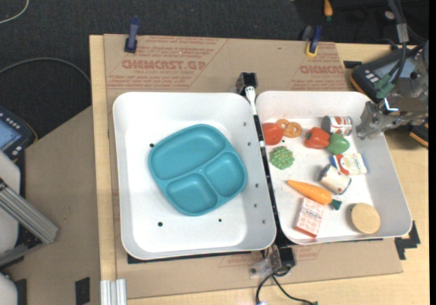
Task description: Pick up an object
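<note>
— Pincer (373, 122) first: where is it?
— At the right rim of the right bin (398, 184), on the end of the grey arm (402, 92) that reaches in from the right. It sits near the small can (338, 124) lying on its side.
— How wide is it?
— I cannot tell; the end of the arm is a blur of grey metal and cables from this angle. Nothing shows between its tips, and I cannot make out any contact with the can.
— What lies in that bin?
— Toy food, mostly. A red tomato (272, 133) and a pretzel (292, 129) at the far left, a green broccoli-like piece (281, 157) below them. A red pepper (317, 137) and a green one (338, 144) sit just beside the can. Further forward lie a white cup (334, 179) on its side, a small printed packet (353, 163), an orange carrot (310, 191), a red-and-white box (310, 218) and a tan round disc (364, 218).
— And the left bin (129, 161)?
— It holds a teal divided plate (197, 169), with three compartments, lying flat near the middle.
— What carries the bins?
— A counter (204, 65) covered in brown cardboard, with clamps at its far edge.
</note>
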Motion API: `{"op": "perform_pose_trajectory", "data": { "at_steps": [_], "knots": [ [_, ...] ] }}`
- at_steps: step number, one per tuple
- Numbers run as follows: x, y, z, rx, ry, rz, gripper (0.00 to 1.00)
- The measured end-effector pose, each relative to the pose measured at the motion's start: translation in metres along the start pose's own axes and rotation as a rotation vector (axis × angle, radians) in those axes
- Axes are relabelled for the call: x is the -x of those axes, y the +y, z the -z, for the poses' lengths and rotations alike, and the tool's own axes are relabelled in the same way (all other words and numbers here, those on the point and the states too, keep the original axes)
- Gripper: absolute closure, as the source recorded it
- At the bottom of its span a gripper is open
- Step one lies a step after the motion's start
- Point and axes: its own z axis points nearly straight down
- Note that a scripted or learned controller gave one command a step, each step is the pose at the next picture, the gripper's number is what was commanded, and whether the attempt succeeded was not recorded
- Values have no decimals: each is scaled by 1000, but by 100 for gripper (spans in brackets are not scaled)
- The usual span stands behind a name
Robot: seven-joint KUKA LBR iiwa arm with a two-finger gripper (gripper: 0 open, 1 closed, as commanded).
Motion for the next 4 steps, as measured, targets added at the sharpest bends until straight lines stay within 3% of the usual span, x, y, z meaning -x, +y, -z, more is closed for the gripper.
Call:
{"op": "perform_pose_trajectory", "data": {
  "at_steps": [1,2,3,4],
  "knots": [
    [-74,0,127,21,3,19,100],
    [-150,-2,115,2,2,18,100],
    [-235,-3,90,-2,2,21,100],
    [-229,0,23,-4,-1,9,100]
  ]
}}
